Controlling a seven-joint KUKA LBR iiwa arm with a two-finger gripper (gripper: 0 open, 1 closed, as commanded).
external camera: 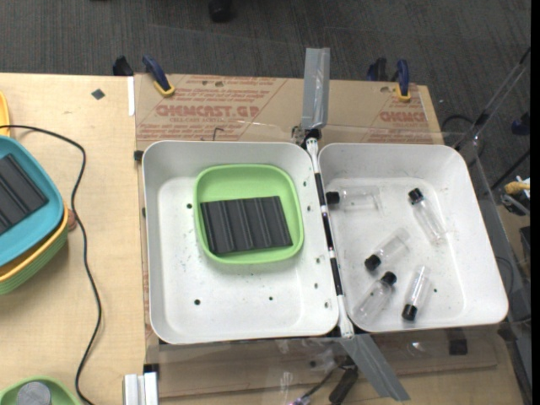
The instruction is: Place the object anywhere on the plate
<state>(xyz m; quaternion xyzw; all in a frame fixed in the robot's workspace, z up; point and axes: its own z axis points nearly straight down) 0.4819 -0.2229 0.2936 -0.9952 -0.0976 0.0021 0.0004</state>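
A wooden bench [67, 327] carried two white bins. Five clear black-capped vials [386, 251] lay scattered in the right bin [472, 184], apart from the green plate [247, 184] (left bin [169, 302]). Light, slippery, probably fragile; best grasped mid-barrel. Jaw state: cannot tell.

Dark carpet [253, 24] — wooden bench [59, 327]

Plate [249, 194] in left bin [169, 302], toward its back; mat [245, 225] on plate. Five vials [386, 247] scattered in right bin [472, 226], apart.
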